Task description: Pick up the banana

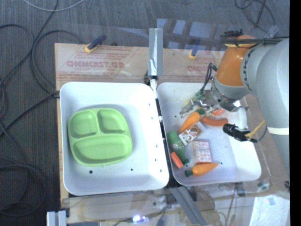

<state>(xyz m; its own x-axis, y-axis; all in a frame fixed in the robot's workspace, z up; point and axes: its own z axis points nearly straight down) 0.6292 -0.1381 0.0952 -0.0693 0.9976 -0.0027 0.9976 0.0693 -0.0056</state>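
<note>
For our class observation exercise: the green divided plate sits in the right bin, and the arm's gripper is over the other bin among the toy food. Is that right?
Not quite. The green divided plate sits in the left bin, not the right one. The rest stands: the gripper is over the other bin, among the toy food, near a carrot. The camera view shows this.

From my station I see the grey arm [270,86] reaching in from the right, its orange band [233,69] sitting just above the wrist. The wrist angles down and to the left, and the gripper [201,102] points low at the upper part of the right side.
</note>
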